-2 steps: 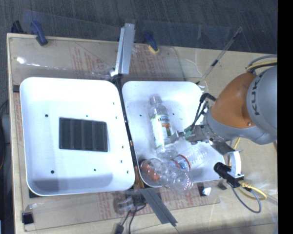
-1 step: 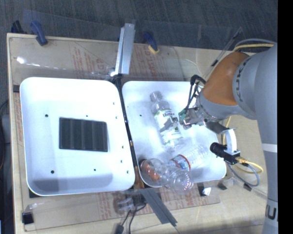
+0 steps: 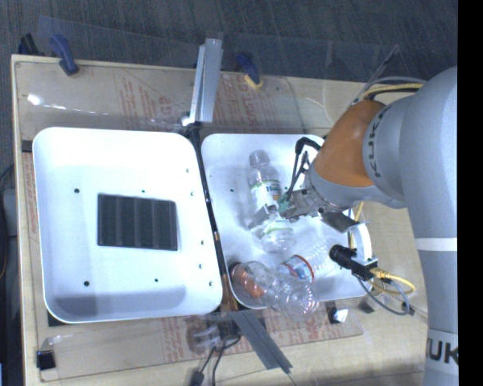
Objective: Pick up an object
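The right bin (image 3: pixel 225 155) holds several clear plastic bottles. One with a green-and-white label (image 3: pixel 262 185) lies near the middle, pointing toward the far rim. Another clear bottle (image 3: pixel 277 233) lies just below it. Two more, one with an orange end (image 3: pixel 251 278) and one with a blue-red label (image 3: pixel 299 273), lie crumpled at the near edge. My gripper (image 3: pixel 285 207) is low in the right bin, between the labelled bottle and the clear one beneath it, right against them. The wrist body hides how the gripper meets them.
The left bin (image 3: pixel 64 159) has a dark ribbed rectangular pad (image 3: pixel 137 221) on its floor. A metal divider bar (image 3: pixel 204 83) stands at the back between the bins. Blue clamps (image 3: pixel 64 55) sit on the bench's far edge. Cables (image 3: pixel 382 280) hang by the right bin's near corner.
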Robot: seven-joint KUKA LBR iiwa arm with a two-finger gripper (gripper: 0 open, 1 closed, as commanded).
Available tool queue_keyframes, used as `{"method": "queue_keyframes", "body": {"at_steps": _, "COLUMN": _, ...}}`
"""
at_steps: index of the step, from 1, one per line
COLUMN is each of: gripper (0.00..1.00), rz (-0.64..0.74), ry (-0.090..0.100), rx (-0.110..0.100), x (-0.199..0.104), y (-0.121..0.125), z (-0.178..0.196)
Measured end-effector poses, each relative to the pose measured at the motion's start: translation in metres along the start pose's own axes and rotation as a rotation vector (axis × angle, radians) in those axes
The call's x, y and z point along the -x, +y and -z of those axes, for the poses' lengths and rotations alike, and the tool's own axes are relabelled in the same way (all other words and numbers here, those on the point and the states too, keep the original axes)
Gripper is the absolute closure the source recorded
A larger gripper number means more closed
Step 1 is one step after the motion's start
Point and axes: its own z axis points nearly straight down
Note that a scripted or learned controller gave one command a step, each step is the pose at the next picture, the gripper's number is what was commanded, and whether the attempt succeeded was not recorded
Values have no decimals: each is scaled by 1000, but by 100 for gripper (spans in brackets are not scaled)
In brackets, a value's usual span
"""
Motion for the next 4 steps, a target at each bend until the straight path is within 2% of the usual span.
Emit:
{"method": "queue_keyframes", "body": {"at_steps": 1, "gripper": 0, "rz": 16, "ry": 0, "rx": 0, "x": -32, "y": -22, "z": 0}}
{"method": "queue_keyframes", "body": {"at_steps": 2, "gripper": 0, "rz": 23, "ry": 0, "rx": 1, "x": -57, "y": 29, "z": 0}}
{"method": "queue_keyframes", "body": {"at_steps": 3, "gripper": 0, "rz": 34, "ry": -18, "rx": 9, "x": -65, "y": 82, "z": 5}}
{"method": "queue_keyframes", "body": {"at_steps": 4, "gripper": 100, "rz": 42, "ry": -13, "rx": 4, "x": -68, "y": 82, "z": 15}}
